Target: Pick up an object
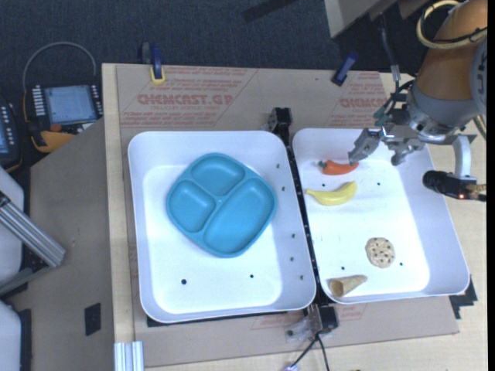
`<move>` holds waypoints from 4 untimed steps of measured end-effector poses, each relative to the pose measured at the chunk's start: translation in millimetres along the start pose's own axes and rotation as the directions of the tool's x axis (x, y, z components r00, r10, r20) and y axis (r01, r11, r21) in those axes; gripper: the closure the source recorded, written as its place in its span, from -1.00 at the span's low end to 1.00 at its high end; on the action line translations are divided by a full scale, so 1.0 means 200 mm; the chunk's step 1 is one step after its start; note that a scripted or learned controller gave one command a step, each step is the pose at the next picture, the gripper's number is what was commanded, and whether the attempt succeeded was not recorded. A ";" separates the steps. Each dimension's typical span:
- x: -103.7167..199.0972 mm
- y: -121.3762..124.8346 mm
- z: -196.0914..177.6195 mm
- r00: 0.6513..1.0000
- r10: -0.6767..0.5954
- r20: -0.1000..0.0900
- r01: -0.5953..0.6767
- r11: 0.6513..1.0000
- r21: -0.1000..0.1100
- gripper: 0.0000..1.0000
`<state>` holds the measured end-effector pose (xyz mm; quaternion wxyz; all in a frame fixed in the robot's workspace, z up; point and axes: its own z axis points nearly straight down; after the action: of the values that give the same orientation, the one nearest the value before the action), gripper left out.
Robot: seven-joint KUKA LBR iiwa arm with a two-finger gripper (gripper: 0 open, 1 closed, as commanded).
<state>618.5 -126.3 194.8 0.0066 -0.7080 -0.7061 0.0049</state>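
In the right bin (433, 230) lie an orange carrot (336, 168) near the back left, a yellow banana (332, 194) just in front of it, a round cookie (380, 251) toward the front, and a tan cone-shaped piece (346, 284) at the front left. My gripper (380, 151) hangs over the bin's back part, just right of the carrot, open, with nothing between its fingers. Its left finger (360, 149) ends close to the carrot's right tip.
The left bin (155, 230) holds a blue divided plate (222, 203). Black clamps (279, 118) sit between the bins at the back and front. A cardboard sheet (232, 91) lies under both bins. A black fitting (445, 182) juts over the right bin's right rim.
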 end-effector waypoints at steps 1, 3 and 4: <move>0.00 0.01 -0.04 1.000 -0.003 0.002 0.003 1.000 -0.015 -1.00; 0.01 0.03 0.43 1.000 -0.002 0.002 0.002 1.000 -0.014 -1.00; 0.01 0.03 0.56 1.000 -0.003 0.001 0.003 1.000 -0.011 -1.00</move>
<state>621.8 -123.5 83.2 0.0022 -0.7071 -0.7071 0.0014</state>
